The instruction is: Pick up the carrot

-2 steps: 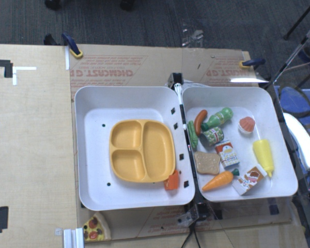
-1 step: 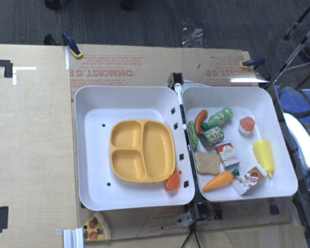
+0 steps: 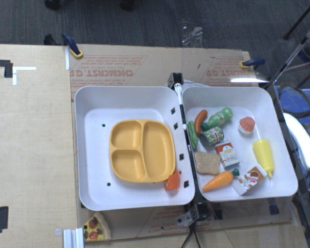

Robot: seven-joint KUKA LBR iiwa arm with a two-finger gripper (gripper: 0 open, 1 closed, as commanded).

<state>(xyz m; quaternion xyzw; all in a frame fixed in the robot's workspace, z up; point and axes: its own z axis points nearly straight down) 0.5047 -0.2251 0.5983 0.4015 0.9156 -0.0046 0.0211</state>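
Observation:
The orange carrot with a green top lies at the front of the right bin, pointing toward the lower left. It rests just below a slice of bread and left of a small carton.
The right bin also holds a sausage, a green bottle, a green can, a red-white box, a yellow bottle and a salmon piece. The left bin holds a yellow divided plate and an orange piece. A pizza toy lies outside.

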